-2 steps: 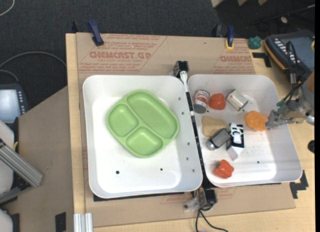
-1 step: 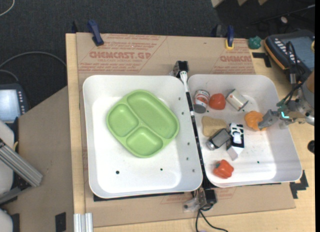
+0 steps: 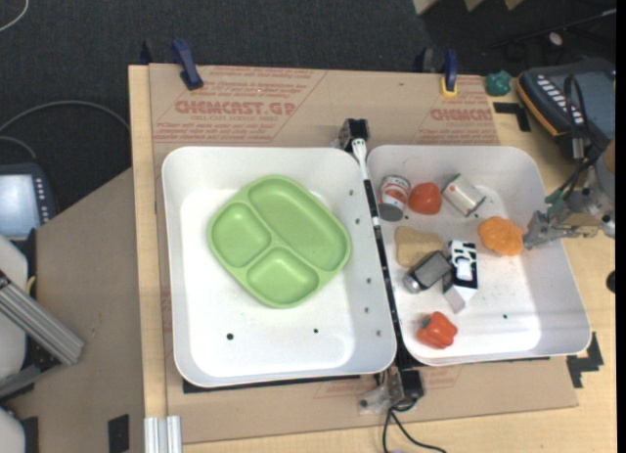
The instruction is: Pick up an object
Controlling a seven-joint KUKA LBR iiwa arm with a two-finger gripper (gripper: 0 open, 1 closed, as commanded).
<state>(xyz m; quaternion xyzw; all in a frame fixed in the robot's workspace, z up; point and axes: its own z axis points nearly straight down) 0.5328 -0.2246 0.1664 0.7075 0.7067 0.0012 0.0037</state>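
Observation:
The right bin [image 3: 509, 329] holds several small objects. A small can [image 3: 393, 195], a red ball [image 3: 425, 198] and a white-and-silver cylinder [image 3: 464, 195] lie along its far side. An orange fruit-like object [image 3: 502, 236] sits near the right wall. A tan flat piece [image 3: 418, 243], a grey-black object [image 3: 429, 271] and a black-and-white box [image 3: 463, 263] cluster in the middle. A red pepper-like object [image 3: 437, 330] lies near the front. My gripper [image 3: 541, 230] reaches in from the right at the bin's right wall, just right of the orange object, with nothing seen in it.
The left bin [image 3: 196, 275] carries a green divided plate [image 3: 279, 241]. A black bar [image 3: 370, 208] runs along the seam between the bins. Blue [image 3: 185, 63] and yellow [image 3: 449, 74] clamps hold the cardboard base at the far edge. Cables and gear crowd the far right.

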